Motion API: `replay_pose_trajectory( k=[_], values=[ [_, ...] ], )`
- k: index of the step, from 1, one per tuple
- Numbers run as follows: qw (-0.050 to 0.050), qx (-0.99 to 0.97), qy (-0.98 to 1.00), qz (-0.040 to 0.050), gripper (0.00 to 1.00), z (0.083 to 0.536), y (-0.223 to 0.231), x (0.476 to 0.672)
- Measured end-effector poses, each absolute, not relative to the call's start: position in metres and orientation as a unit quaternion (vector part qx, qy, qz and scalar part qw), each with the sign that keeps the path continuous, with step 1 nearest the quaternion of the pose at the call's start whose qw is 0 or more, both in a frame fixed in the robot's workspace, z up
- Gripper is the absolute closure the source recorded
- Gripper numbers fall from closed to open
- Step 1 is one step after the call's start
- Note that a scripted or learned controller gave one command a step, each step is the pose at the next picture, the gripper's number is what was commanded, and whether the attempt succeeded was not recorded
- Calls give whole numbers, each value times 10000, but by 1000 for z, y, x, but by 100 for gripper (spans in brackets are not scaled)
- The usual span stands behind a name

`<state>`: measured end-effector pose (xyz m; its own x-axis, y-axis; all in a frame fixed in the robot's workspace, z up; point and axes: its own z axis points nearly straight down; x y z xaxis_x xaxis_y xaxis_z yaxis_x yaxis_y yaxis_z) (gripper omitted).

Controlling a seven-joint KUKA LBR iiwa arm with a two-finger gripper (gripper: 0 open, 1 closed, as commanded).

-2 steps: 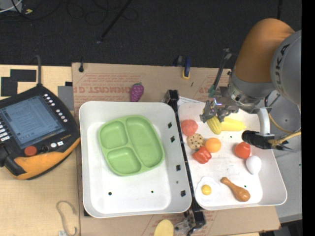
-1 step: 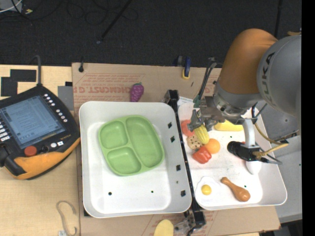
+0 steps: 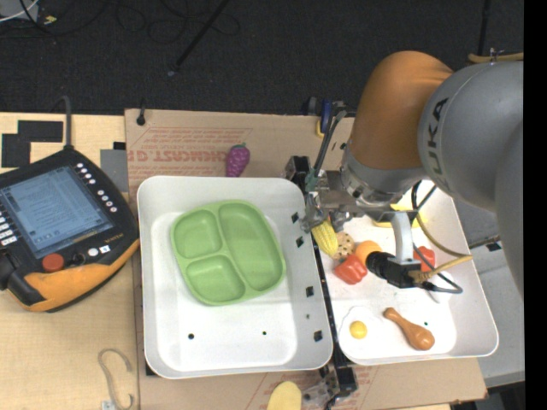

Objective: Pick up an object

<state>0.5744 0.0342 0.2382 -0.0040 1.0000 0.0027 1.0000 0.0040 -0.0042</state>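
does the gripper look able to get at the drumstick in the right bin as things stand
Probably yes. The drumstick lies apart from the other toys on bare floor near the right bin's front, with nothing over it. The gripper sits at the bin's back left, above the corn, so it would need to move across.

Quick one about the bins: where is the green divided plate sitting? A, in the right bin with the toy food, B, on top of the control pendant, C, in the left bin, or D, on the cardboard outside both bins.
C: the green divided plate lies flat on the floor of the left bin, while the toy food such as the drumstick sits in the right bin.
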Motion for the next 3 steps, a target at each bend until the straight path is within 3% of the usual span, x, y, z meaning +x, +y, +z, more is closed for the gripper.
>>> replay_pose_trajectory(
  k=[1, 3],
  values=[
    [29, -7055, -7087, 12, 100, 237, 91, 562],
    [18, -7091, -7052, 19, 100, 218, 98, 551]
  ],
)
